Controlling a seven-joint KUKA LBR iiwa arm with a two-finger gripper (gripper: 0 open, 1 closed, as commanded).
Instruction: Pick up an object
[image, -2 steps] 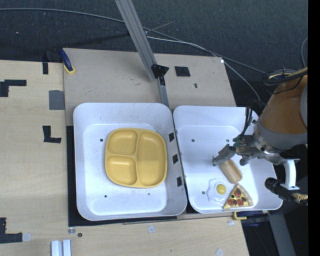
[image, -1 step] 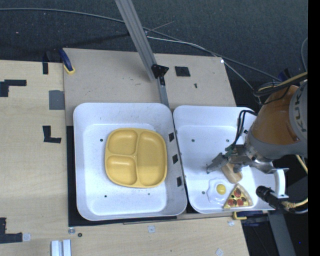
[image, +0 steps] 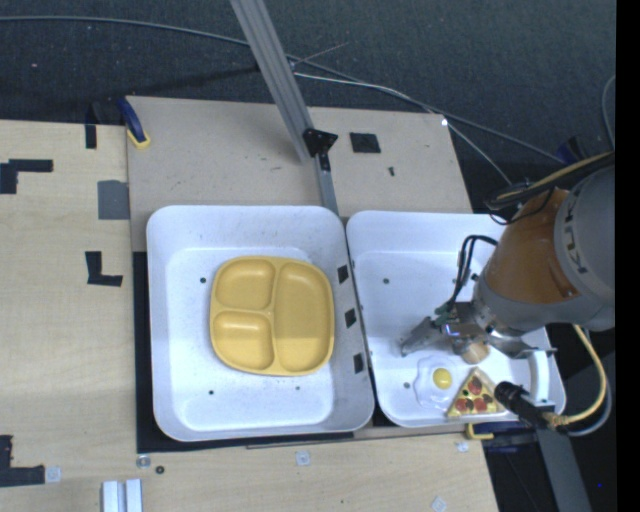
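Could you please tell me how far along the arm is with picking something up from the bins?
Done: the arm has reached into the right bin, and its gripper sits low beside the fried egg toy and the pizza slice toy. In hand: nothing visibly held. Left: grasping and lifting one of them. The yellow divided plate lies in the left bin.

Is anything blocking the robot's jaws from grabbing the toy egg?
Nothing visible does. The gripper hangs in the right bin, just above-left of the fried egg, with bare white floor between them. The pizza slice lies on the egg's far side, out of the way.
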